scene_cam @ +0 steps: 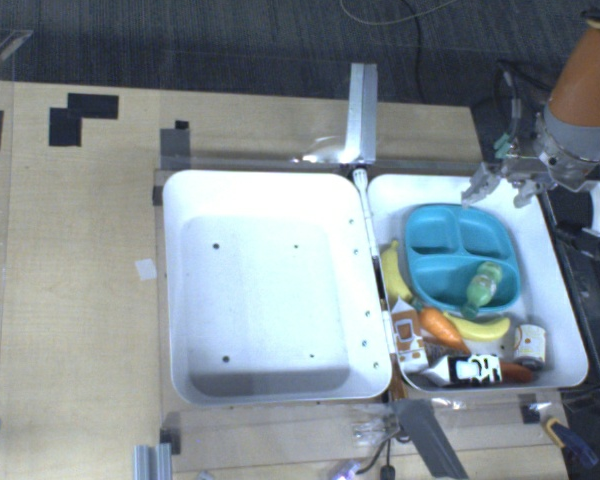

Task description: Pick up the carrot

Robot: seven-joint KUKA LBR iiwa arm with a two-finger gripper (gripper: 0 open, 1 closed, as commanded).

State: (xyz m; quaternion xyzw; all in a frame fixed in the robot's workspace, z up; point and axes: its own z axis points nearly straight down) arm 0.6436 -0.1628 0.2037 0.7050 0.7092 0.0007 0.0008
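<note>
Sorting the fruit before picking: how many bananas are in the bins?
2. One banana lies along the right bin's left wall beside the blue tray; the other banana lies under the tray's near edge. More may be hidden.

The pale wooden desk (pixel 80 268) carries two white bins, left bin (pixel 270 288) touching right bin (pixel 565 318), plus what look like black tape marks (pixel 80 116).

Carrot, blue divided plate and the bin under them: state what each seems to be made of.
Carrot: likely moulded plastic toy; even orange, smooth, no leaves or soil.
Blue divided plate: looks like hard plastic; uniform turquoise, moulded compartment ridges, soft sheen.
Right bin: probably thin white plastic or coated metal; rounded corners, matt-smooth surface. The view leaves this open.
</note>
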